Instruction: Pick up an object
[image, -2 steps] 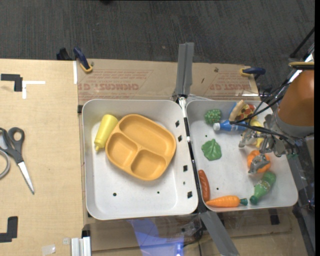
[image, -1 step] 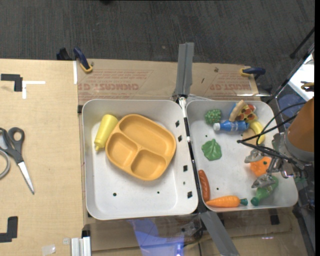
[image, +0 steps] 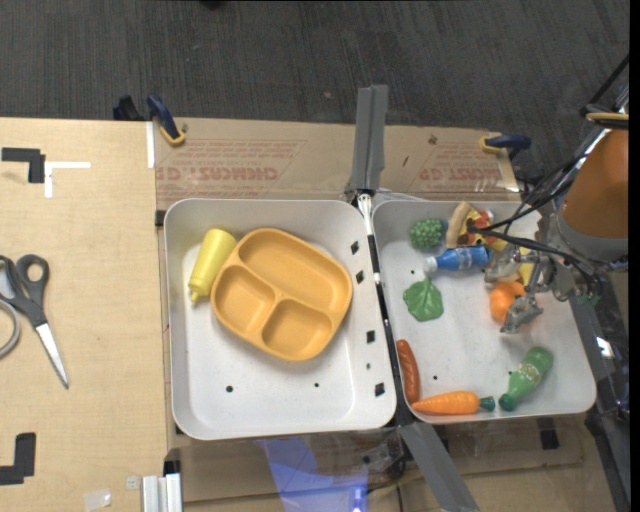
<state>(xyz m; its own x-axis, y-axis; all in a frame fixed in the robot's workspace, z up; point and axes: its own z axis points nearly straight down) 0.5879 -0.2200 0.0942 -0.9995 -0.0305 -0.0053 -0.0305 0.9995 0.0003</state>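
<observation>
My gripper (image: 520, 312) hangs low over the right side of the right bin (image: 470, 360), reaching in from the right. Just to its left lies a small orange object (image: 503, 297), partly covered by the gripper's body. A blue bottle (image: 462, 260) lies on its side just above and to the left of it. A green bottle (image: 526, 376) lies below the gripper near the bin's front right corner. I see nothing held in the gripper.
The right bin also holds a broccoli (image: 427, 233), a green leaf (image: 424, 299), a red sausage (image: 407, 368), a carrot (image: 448, 403) and a small mixed-colour toy (image: 468, 222). In the left bin (image: 200, 400) lie a yellow divided plate (image: 279, 292) and a yellow bottle (image: 209, 262). Scissors (image: 35, 310) lie on the bench at left.
</observation>
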